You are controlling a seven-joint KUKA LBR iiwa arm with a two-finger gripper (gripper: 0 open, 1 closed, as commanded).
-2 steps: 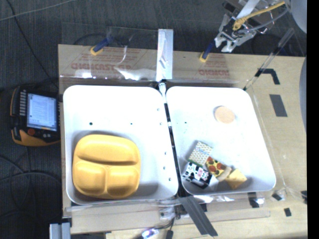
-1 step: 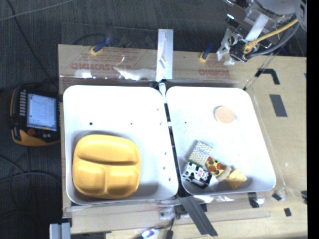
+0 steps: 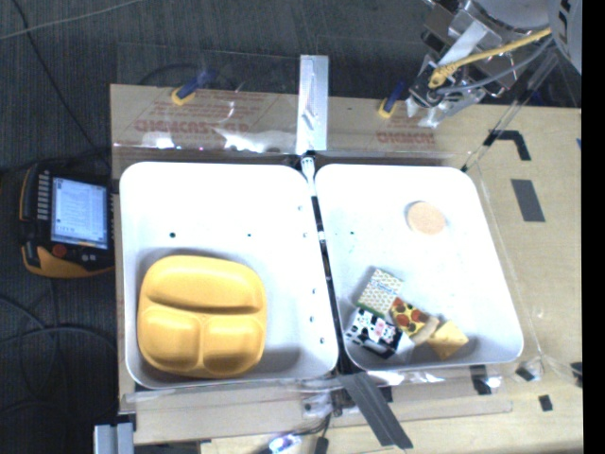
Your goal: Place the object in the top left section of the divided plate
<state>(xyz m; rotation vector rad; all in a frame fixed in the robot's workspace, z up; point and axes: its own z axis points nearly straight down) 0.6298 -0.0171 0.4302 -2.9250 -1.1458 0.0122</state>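
A yellow divided plate [image 3: 201,315] lies in the lower left of the left bin [image 3: 217,197]. It has one wide section toward the back and two smaller ones toward the front, and nothing lies on it. The right bin [image 3: 473,235] holds a round tan disc [image 3: 426,218] near its back. A cluster sits at its front: a green checkered packet [image 3: 380,289], a black-and-white box [image 3: 371,332], a pizza slice [image 3: 408,315] and a yellow wedge [image 3: 448,339]. My gripper [image 3: 430,97] hangs high behind the right bin's back edge, far from every object.
A handheld controller with a lit screen [image 3: 76,218] lies on the floor left of the bench. A vertical metal post [image 3: 313,102] stands behind the seam between the bins. Yellow clips [image 3: 189,90] sit along the back panel.
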